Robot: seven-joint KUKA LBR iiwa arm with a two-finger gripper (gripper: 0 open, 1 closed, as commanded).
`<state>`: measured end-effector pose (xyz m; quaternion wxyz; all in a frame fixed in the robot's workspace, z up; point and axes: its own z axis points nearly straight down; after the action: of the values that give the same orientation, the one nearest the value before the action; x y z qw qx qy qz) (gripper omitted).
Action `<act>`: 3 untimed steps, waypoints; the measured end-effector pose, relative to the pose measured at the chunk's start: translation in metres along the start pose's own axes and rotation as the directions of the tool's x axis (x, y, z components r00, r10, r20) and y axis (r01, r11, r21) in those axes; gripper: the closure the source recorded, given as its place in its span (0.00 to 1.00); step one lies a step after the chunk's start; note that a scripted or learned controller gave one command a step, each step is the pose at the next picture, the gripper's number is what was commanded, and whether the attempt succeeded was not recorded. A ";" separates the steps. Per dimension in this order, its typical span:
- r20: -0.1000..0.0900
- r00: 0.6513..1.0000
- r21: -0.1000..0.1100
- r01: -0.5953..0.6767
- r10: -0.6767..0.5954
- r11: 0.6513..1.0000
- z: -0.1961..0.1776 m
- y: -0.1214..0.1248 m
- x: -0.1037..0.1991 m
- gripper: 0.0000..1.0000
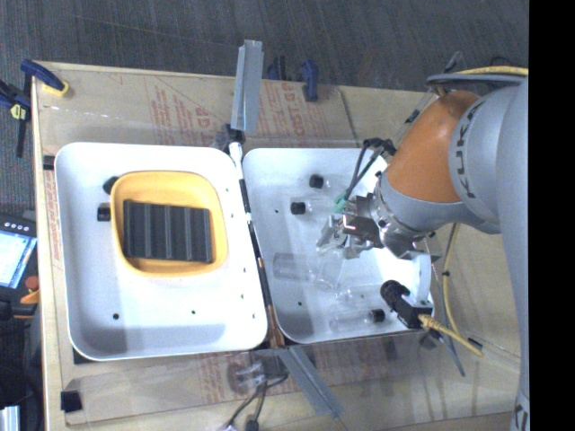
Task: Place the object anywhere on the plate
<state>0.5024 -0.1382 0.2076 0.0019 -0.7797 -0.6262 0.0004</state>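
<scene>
Light is bright and fairly even from above. The left bin [81, 241] is close to blown out along its rim and upper floor, with a soft grey shadow pooled toward its lower edge. The right bin [287, 321] shows the same wash, so the clear plastic items in it are faint and hard to trace. The arm [449, 160] carries a mild sheen on its orange band. The floor [135, 16] above is dim and grainy. Detail is soft overall.

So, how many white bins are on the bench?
2. The left bin holds the yellow plate; the right bin sits beside it, with the gripper over it.
</scene>
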 end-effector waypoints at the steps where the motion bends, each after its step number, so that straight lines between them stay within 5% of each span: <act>1: 0.002 0.988 0.001 0.157 -0.157 0.988 -0.052 0.035 0.083 1.00; 3: 0.002 0.907 0.000 0.420 -0.420 0.907 0.011 0.088 0.170 1.00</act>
<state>0.6250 0.0089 0.1962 0.0012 -0.6268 -0.7792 0.0008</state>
